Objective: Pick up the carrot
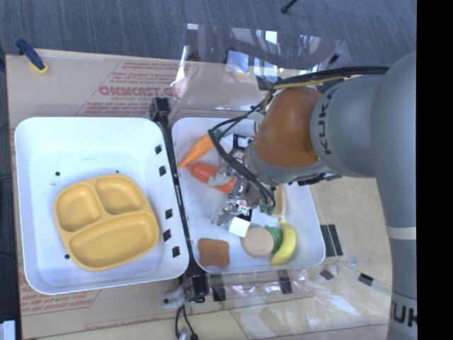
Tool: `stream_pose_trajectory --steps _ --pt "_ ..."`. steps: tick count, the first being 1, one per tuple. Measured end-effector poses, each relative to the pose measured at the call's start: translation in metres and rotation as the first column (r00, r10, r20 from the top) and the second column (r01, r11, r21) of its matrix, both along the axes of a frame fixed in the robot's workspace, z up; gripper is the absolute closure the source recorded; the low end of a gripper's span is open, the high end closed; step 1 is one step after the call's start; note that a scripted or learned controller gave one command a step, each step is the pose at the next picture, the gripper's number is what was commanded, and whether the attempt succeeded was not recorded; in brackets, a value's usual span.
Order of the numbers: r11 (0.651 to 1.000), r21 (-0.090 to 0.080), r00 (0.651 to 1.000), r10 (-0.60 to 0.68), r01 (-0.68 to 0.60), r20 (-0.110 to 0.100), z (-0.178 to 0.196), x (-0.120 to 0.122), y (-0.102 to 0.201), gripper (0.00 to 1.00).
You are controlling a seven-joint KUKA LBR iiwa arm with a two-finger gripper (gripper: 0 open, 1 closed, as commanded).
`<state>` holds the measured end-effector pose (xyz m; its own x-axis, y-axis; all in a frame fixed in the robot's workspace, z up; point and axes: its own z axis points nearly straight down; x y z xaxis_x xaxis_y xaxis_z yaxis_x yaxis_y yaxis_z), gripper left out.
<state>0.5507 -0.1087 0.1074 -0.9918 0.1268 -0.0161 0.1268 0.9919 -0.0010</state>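
the right bin [311,250] is crowded: the carrot [197,150] lies near its upper left wall, with a red-orange piece [205,172] just below it and the arm's orange band [287,126] hanging over the bin's upper right. along the near wall a brown slab [213,252], a tan round [257,243] and a banana [286,244] line up, leaving a bare strip of floor down the left side between the carrot and the slab. the left bin [35,147] has open floor all around its yellow divided plate [106,222].

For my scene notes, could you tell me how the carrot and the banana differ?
The carrot is orange and tapered; the banana is yellow and curved. The carrot lies at the right bin's upper left, the banana at its lower right, beside the round slice. Both are toy foods in that bin.
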Motion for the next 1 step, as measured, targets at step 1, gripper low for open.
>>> stream_pose_trajectory --steps 1 --pt "0.954 0.004 0.954 -0.300 0.300 -0.013 -0.0147 0.0565 0.0028 0.00"
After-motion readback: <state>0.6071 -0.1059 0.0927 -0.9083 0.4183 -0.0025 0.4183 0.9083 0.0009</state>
